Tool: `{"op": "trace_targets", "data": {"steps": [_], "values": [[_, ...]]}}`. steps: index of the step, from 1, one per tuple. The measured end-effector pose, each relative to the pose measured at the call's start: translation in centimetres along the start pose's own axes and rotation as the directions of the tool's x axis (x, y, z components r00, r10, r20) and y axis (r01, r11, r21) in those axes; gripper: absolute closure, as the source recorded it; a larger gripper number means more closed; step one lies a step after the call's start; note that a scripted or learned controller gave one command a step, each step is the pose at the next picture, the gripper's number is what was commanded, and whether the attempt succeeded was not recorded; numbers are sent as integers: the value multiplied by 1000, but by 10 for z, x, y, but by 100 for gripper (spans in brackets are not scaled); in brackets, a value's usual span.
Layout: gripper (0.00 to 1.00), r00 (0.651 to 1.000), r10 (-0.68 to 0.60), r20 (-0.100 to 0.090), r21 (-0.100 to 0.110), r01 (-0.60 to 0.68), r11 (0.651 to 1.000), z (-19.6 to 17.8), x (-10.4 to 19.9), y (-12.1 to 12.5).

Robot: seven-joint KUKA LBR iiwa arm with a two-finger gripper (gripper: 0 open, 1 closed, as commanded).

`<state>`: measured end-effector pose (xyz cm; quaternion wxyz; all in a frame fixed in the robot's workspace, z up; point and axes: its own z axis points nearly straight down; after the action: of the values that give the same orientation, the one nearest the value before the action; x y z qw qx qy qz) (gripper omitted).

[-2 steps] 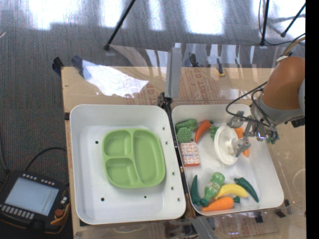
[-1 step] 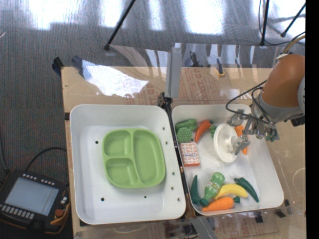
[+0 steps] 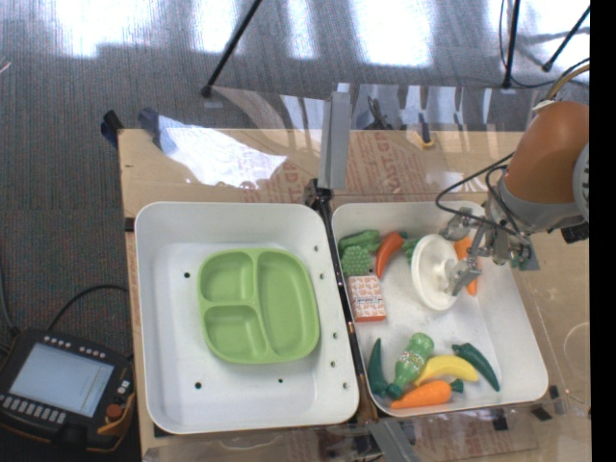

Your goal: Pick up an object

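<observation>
At the right of the frame, in the right bin (image 3: 527,349), the gripper (image 3: 469,258) hangs with fingers spread wide, touching the upper right edge of one tilted white plate (image 3: 432,271), with two carrots, one banana (image 3: 446,366) lower down, and one green tray (image 3: 258,305) left

Bins (image 3: 154,258) showing white. Divided plate (image 3: 258,306) showing light green. Round plate (image 3: 431,272) white. Banana (image 3: 445,366) yellow, carrot (image 3: 422,396) orange, peppers (image 3: 478,364) dark green. Desk (image 3: 221,176) showing tan. Arm band (image 3: 547,152) orange.
</observation>
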<state>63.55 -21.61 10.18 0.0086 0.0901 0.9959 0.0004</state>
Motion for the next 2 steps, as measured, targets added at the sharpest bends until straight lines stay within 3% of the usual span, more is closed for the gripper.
{"op": "trace_targets", "data": {"steps": [1, 2], "values": [[0, 993, 122, 3, 3, -122, 993, 0, -10, 1], [0, 961, 278, 4, 1, -278, 961, 0, -8, 0]]}}
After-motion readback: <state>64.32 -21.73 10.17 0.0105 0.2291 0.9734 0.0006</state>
